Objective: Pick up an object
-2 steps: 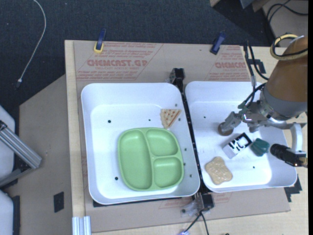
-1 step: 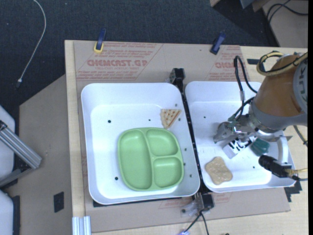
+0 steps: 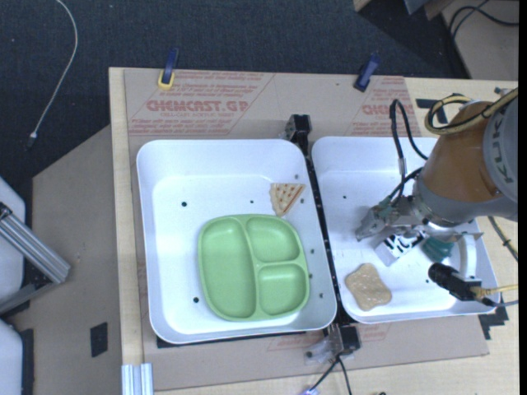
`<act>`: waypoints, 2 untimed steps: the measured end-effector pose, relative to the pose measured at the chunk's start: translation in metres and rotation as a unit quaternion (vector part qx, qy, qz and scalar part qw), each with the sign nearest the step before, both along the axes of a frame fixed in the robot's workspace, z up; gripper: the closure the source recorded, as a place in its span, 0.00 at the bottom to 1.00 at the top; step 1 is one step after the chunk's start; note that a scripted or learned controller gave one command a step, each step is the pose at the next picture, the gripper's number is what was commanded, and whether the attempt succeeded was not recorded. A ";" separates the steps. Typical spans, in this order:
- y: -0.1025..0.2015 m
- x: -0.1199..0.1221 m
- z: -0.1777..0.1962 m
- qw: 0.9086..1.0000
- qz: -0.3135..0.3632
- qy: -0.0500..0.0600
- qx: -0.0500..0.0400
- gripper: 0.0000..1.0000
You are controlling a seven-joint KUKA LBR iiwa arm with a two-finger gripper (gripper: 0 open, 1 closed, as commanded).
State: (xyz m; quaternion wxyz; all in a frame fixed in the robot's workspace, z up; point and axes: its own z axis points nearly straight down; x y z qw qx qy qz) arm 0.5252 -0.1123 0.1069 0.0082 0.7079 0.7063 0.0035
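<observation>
My gripper [image 3: 377, 224] hangs low over the middle of the right bin [image 3: 346, 167], reaching in from the right under the orange-banded wrist. A tan, bread-like piece [image 3: 367, 286] lies near the bin's front wall, a little below and left of the gripper and apart from it. A small teal thing [image 3: 438, 246] peeks out from under the wrist, mostly hidden. In the left bin [image 3: 165, 179] lies a tan waffle-patterned triangle [image 3: 286, 196] by the right wall, just behind a green divided plate [image 3: 253, 266].
The two bins touch along a black divider with clamps at its back [image 3: 298, 126] and front [image 3: 342, 338]. Blue clips [image 3: 169, 66] [image 3: 366, 71] hold the cardboard at the bench's far edge. The arm's body covers the right bin's right side.
</observation>
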 end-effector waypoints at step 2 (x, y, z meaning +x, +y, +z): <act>-0.013 0.005 0.060 1.000 0.001 0.005 0.002 1.00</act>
